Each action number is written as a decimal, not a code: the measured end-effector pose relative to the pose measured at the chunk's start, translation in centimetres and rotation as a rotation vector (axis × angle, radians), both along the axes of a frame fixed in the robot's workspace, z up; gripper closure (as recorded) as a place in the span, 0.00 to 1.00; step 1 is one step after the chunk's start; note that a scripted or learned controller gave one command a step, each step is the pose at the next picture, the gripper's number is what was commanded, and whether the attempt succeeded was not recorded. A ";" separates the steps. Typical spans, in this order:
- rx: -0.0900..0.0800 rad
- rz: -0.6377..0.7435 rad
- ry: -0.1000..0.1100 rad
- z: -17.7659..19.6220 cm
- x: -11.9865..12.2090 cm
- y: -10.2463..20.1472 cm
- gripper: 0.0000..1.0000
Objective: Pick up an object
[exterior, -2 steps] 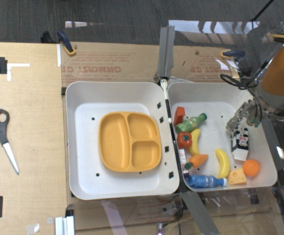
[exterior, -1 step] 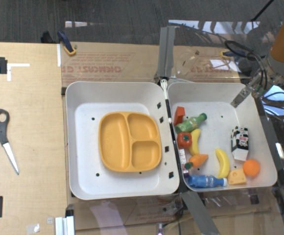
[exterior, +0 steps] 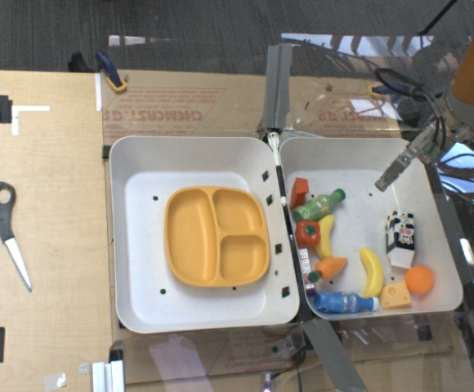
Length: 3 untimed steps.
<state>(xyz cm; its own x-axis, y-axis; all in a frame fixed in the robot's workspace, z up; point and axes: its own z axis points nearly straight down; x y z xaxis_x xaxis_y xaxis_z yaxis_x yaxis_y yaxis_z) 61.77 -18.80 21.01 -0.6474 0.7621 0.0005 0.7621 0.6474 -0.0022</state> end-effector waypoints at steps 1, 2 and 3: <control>0.002 0.087 0.000 -11.8 -6.0 -3.2 0.00; 0.002 0.089 0.001 -11.2 -5.9 -3.1 1.00; 0.001 -0.136 0.000 -6.9 -4.5 2.8 1.00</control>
<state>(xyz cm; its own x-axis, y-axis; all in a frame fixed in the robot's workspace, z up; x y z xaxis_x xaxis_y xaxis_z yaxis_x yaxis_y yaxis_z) 57.28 -15.98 14.13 -0.5377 0.8431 0.0010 0.8431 0.5377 -0.0020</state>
